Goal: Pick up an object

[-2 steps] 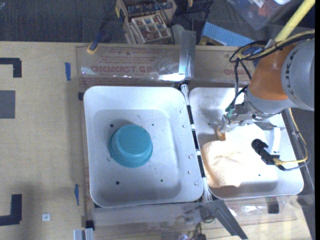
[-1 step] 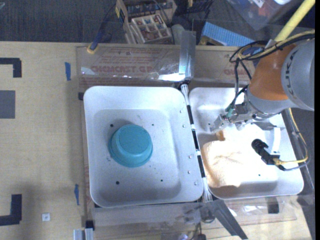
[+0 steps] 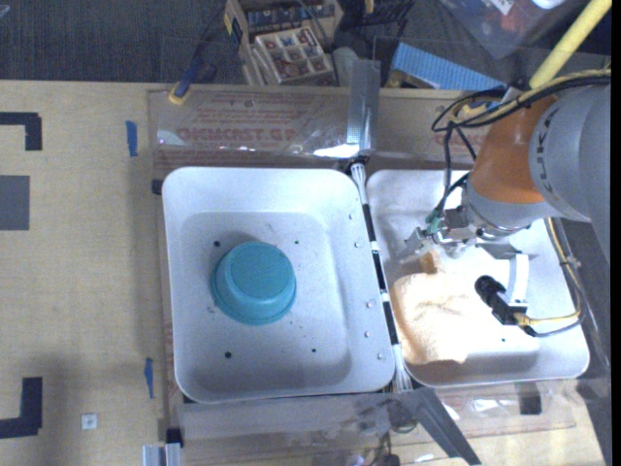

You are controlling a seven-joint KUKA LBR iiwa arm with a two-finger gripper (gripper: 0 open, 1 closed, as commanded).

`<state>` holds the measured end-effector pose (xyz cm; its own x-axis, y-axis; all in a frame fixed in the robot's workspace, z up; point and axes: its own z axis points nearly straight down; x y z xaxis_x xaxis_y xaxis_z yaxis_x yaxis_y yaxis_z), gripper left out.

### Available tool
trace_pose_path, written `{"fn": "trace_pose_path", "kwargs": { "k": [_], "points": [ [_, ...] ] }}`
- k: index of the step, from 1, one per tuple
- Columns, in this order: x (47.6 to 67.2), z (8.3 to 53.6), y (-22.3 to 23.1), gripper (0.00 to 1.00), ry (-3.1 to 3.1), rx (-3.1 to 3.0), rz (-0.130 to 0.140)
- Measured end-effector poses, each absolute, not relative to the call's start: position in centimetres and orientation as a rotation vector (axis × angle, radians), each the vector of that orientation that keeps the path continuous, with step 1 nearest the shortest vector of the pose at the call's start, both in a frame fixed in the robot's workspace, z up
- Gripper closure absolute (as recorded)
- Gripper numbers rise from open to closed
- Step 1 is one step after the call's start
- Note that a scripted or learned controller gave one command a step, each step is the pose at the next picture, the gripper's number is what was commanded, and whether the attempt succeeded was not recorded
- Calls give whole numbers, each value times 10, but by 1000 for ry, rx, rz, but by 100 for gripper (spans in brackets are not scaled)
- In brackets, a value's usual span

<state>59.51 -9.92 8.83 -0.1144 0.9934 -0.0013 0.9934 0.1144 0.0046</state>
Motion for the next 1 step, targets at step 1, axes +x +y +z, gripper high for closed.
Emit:
{"fn": "trace_pose_path", "kwargs": {
  "k": [1],
  "points": [
    [596,100,-100,100,2336,2090,11]
  ]
}}
